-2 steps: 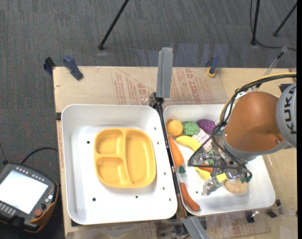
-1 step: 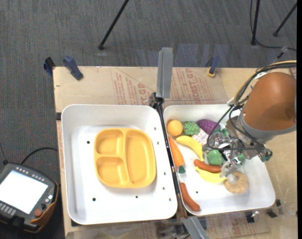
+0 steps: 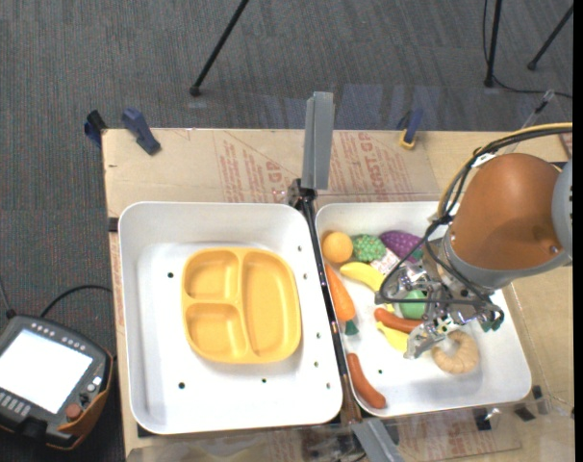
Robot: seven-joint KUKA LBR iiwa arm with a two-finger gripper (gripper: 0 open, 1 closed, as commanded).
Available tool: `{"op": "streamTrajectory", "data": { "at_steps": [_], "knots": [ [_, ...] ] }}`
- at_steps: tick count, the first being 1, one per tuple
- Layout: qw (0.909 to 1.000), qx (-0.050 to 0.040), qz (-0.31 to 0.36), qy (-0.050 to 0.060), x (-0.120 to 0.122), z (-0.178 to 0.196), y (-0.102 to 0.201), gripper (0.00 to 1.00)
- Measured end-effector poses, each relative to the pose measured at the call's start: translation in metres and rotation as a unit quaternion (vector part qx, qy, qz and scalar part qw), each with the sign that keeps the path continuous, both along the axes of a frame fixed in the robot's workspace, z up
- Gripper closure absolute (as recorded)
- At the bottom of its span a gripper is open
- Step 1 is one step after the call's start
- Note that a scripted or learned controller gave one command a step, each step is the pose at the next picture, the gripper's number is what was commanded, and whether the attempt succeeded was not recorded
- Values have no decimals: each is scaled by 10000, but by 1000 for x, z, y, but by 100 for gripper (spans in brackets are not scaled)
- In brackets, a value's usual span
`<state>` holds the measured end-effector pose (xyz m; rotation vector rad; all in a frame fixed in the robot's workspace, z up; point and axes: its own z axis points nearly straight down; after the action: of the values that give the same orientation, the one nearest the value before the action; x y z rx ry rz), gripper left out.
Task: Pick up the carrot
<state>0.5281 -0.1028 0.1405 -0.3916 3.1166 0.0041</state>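
The carrot (image 3: 342, 296) is orange and slim with a small green end, lying along the left wall of the right bin (image 3: 508, 378). My gripper (image 3: 428, 318) hangs over the middle of that bin, to the right of the carrot and apart from it. It sits among a green toy (image 3: 413, 305), a yellow banana (image 3: 363, 276) and a red sausage (image 3: 396, 319). The orange wrist band (image 3: 508, 215) rises above it and hides the bin's upper right part.
The right bin also holds an orange (image 3: 337, 246), a green-white piece (image 3: 369, 248), purple grapes (image 3: 403, 243), a bagel (image 3: 455, 352) and a second sausage (image 3: 366, 380). A yellow divided plate (image 3: 241, 305) lies in the left bin (image 3: 142, 258). A teach pendant (image 3: 41, 373) sits left on the floor.
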Motion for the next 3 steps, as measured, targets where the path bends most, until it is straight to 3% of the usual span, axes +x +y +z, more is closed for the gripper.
{"op": "streamTrajectory", "data": {
  "at_steps": [1,2,3],
  "knots": [
    [9858,-8,-1679,21,-25,-55,23,0],
    [9775,-5,-2107,-56,-49,-51,12,0],
    [9733,-9,-2294,7,-51,-44,-34,0]
  ]
}}
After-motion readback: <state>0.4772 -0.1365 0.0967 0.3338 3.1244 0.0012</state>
